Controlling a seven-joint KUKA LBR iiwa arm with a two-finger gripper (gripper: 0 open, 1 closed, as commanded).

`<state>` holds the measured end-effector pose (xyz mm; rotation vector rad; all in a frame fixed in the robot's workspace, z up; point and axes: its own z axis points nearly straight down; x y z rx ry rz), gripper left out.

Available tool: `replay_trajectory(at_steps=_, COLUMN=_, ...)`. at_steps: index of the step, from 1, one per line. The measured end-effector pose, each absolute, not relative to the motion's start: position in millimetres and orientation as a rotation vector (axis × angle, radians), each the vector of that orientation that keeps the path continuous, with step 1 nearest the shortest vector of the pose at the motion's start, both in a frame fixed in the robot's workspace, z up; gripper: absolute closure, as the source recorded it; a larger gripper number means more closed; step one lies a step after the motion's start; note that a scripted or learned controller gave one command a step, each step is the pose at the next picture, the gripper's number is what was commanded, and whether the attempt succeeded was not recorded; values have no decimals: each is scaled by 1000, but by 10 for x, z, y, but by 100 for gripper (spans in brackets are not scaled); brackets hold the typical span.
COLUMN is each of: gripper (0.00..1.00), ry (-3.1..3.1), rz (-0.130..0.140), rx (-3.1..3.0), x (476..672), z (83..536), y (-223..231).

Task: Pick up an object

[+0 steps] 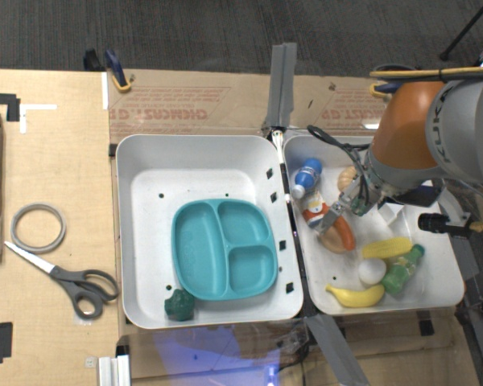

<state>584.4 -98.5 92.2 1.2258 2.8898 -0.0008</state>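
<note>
- I see my single grey KUKA arm [467,127] coming in from the right side of the view.
- Its orange band [406,127] sits just above the wrist, bulking large at upper right.
- The wrist angles down and to the left.
- My two-finger gripper [338,215] points down-left at the arm's tip; I can't make out its state.
</note>
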Motion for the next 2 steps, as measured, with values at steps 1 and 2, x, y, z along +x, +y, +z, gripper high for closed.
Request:
replay_trajectory(at_steps=1, gripper=100, ry=2889, rz=-3, rx=1220, x=5852, z=1019, y=-984)
replay_trajectory(at_steps=2, gripper=100, ry=2855, rz=-2, rx=1303, x=6148, z=2493, y=-594)
